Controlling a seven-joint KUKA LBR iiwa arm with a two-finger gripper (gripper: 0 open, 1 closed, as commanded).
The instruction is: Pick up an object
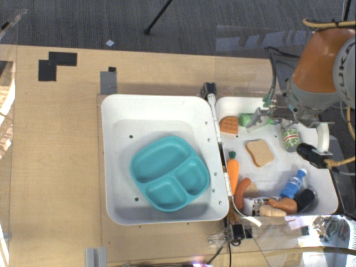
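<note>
My gripper [261, 116] hangs low over the far part of the right bin [331, 189], below the grey wrist and orange band. Its tip is right beside a small green object [246, 119], and I cannot tell whether it touches it. A round orange waffle [228, 125] lies just left of that. A slice of toast [260, 152] lies in the bin's middle, and a green can [290, 138] rests under the wrist. Along the left wall lie a carrot [232, 169] and a sausage [242, 188].
A blue bottle [293, 183], a black object [305, 197] and a tan bread roll [278, 206] crowd the right bin's near corner. The left bin [111, 149] holds a teal divided plate [169, 173]. A raised divider [218, 143] separates the two bins.
</note>
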